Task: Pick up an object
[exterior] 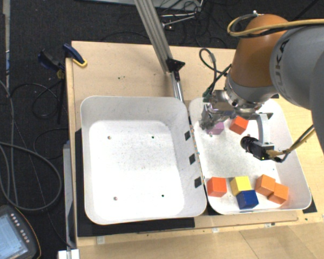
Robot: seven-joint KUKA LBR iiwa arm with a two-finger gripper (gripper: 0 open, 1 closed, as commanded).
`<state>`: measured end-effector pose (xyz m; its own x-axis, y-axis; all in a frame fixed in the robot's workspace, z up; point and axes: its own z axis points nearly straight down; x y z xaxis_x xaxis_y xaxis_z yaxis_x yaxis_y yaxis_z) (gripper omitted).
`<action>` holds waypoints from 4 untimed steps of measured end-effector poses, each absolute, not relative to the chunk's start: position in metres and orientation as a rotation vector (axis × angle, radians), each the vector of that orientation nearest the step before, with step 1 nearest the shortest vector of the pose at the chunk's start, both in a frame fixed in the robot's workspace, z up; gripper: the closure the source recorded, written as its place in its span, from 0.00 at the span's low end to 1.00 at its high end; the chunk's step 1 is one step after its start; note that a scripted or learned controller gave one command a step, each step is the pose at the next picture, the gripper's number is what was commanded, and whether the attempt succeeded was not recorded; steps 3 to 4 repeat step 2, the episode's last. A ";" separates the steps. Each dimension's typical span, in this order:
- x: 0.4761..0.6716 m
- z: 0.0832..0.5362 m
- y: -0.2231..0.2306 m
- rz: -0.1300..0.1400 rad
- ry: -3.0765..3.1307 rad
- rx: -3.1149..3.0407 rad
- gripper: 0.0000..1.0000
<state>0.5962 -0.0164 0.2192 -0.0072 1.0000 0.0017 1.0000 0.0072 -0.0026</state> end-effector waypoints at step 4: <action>0.570 0.231 0.085 -0.003 -2.230 -2.210 1.00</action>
